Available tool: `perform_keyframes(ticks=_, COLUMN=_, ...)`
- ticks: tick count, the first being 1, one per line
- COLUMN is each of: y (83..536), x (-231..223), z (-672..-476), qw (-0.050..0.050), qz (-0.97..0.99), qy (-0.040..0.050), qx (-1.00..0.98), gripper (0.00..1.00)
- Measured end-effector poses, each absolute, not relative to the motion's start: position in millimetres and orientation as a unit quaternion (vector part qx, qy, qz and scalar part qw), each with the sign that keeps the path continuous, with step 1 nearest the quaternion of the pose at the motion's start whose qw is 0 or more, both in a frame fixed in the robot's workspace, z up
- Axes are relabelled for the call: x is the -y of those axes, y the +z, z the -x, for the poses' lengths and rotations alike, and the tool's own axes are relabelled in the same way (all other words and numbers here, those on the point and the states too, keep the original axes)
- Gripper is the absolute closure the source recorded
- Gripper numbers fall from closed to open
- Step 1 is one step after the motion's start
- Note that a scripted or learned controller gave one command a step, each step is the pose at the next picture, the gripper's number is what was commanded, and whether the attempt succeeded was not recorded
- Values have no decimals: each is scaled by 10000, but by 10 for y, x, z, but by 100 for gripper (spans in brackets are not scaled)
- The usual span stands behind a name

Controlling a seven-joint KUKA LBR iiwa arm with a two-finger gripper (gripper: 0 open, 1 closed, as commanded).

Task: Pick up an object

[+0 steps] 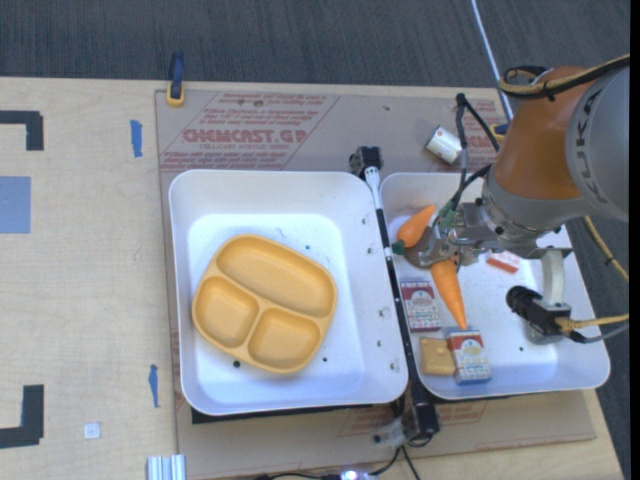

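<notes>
My gripper (446, 247) hangs low over the left half of the right bin (580, 373). Directly under it is the thick end of a long orange carrot (453, 296) that points toward the front. A second, shorter carrot (414, 225) lies just to the gripper's upper left, near the bin's wall. Beside the long carrot lies a small red and white packet (420, 306). Toward the front edge sit a tan cracker (435, 355) and a small box (471, 357). A thin red piece (503, 263) lies to the right of the gripper.
The left bin (195, 203) holds a yellow divided plate (265, 303). A small white cylinder (443, 145) lies on the board behind the right bin. The arm's grey and orange body (545, 163) covers the right bin's back right part.
</notes>
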State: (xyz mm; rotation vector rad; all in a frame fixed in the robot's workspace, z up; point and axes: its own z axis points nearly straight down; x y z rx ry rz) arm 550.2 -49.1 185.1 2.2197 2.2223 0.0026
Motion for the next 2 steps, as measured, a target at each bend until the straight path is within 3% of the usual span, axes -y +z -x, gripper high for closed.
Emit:
perform_keyframes(ticks=1, y=2103, x=359, z=-4848, qw=-8, qz=-7071, qy=-1, qx=-7071, gripper=100)
perform_keyframes(ticks=2, y=2204, x=358, z=-4861, qw=5, qz=-7068, qy=9, qx=-7074, gripper=100)
